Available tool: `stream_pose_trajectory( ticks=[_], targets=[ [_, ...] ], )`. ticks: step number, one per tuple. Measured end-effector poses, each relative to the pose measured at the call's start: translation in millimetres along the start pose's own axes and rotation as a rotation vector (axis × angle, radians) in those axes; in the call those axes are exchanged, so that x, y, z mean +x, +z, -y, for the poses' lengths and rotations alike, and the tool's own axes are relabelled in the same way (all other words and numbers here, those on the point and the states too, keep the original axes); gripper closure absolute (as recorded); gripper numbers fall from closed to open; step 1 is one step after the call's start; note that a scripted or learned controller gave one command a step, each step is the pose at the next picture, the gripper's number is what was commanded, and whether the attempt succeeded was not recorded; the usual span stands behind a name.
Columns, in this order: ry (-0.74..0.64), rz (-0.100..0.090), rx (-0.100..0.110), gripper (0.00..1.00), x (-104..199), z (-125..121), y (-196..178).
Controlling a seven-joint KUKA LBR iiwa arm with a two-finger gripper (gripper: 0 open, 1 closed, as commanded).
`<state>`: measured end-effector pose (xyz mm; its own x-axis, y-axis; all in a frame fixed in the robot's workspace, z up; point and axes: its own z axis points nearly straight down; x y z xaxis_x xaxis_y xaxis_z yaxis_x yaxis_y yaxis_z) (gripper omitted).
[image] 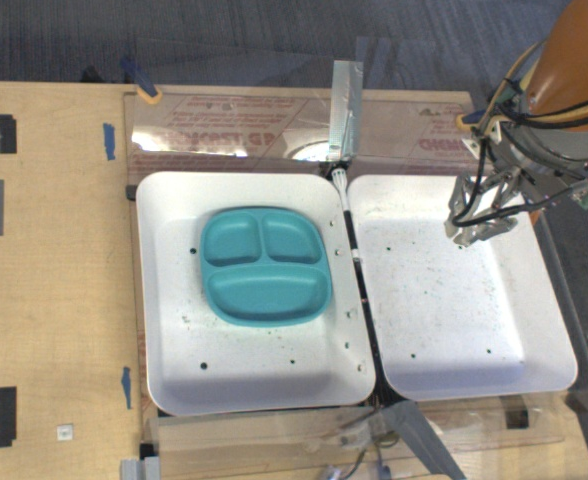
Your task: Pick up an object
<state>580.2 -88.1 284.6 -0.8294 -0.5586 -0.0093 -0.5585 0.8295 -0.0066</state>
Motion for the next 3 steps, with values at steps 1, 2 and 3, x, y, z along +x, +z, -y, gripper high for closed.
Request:
stream_pose_trajectory(
  ticks=[1, 2, 3],
  targets=[
    [0.01, 0.001, -0.004, 1.0, -80, 3, -9],
    [0.013, 0.014, 0.003, 1.0, -82, 4, -23],
    [0.014, 0.027, 0.008, 1.0, -84, 4, -37]
  ],
)
